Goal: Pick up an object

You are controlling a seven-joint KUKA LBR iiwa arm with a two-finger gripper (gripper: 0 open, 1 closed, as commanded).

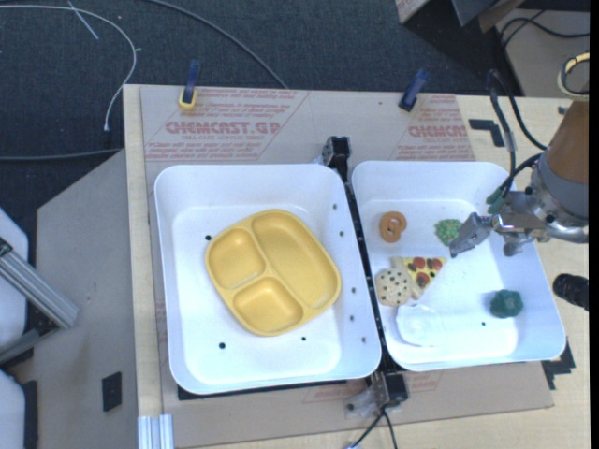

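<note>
White scrap (418, 325) lies lowest in our right bin (533, 340); our gripper (470, 235) hovers beside the green piece (448, 229), fingers' state unclear.

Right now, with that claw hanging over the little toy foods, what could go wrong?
The gripper sits at the green toy, so it might only nudge it. The pizza slice and cookie touch, so a grab there could drag both. The white piece blends into the right bin.
</note>
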